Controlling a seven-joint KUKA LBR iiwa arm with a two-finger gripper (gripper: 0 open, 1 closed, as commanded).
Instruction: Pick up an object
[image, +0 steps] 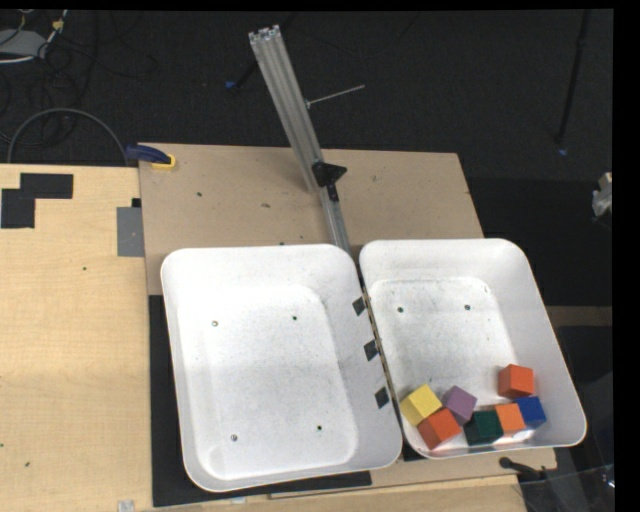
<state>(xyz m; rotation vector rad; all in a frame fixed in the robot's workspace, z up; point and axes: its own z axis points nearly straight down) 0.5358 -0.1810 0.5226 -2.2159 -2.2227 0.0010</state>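
Several small coloured blocks lie clustered in the near right corner of the right bin (450, 262). A yellow block (422, 402) and a red block (438, 428) sit at the cluster's left. A purple block (460, 402) and a dark green block (484, 427) are in the middle. An orange block (510, 416), a blue block (531, 411) and a red-orange block (516, 380) lie at the right, near the bin's wall.
The left bin (200, 265) stands beside the right one, joined by black clips (371, 349). A slanted metal rail (296, 120) rises behind the bins. The wooden bench (240, 195) extends left and back.
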